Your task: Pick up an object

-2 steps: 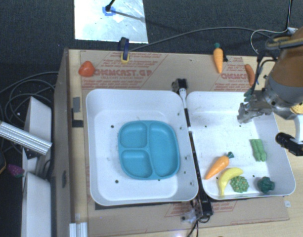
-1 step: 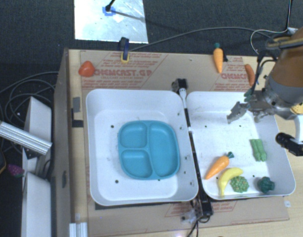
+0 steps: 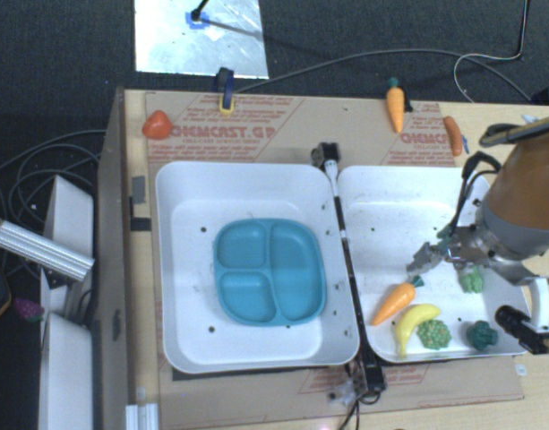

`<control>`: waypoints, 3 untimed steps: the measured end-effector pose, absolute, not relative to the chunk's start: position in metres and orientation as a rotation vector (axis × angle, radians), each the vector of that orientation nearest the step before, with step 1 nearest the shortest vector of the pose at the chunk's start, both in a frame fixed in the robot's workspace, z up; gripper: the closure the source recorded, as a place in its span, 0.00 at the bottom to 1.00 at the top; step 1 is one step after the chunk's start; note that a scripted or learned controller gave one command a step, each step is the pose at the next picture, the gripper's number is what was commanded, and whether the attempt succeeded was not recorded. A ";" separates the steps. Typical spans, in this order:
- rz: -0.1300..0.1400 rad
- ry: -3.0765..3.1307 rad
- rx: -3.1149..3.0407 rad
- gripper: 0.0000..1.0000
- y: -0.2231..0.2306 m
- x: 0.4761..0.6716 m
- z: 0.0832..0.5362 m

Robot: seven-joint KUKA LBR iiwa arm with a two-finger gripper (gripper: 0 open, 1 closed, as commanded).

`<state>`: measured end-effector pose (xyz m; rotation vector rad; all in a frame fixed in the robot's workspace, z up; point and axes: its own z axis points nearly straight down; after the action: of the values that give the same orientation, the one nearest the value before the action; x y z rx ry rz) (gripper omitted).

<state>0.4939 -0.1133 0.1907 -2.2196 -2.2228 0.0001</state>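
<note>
Several toys crowd the right bin (image 3: 381, 191) around five o'clock: carrot (image 3: 393, 302), banana (image 3: 412, 321), broccoli (image 3: 433, 333). Your pincer (image 3: 428, 256) hangs just above the carrot, seemingly spread and holding nothing. Lower squarely over the carrot's middle, clear of the banana, before closing.

Orange carrot (image 3: 394, 301), tilted, rt bin; yellow banana (image 3: 410, 323) just beside

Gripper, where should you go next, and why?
Probably a little down toward the toy carrot. The gripper hovers just above and to the right of it in the right bin, and nothing shows between its fingers, so the carrot looks like the nearest pick.
</note>
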 end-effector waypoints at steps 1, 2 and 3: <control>-0.002 -2.223 -2.221 0.00 -0.087 0.487 0.084; -0.005 -2.229 -2.222 0.00 -0.116 0.571 0.186; 0.001 -2.222 -2.220 0.00 -0.107 0.487 0.142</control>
<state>0.4874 -0.1075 0.1422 -2.2198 -2.2222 0.0006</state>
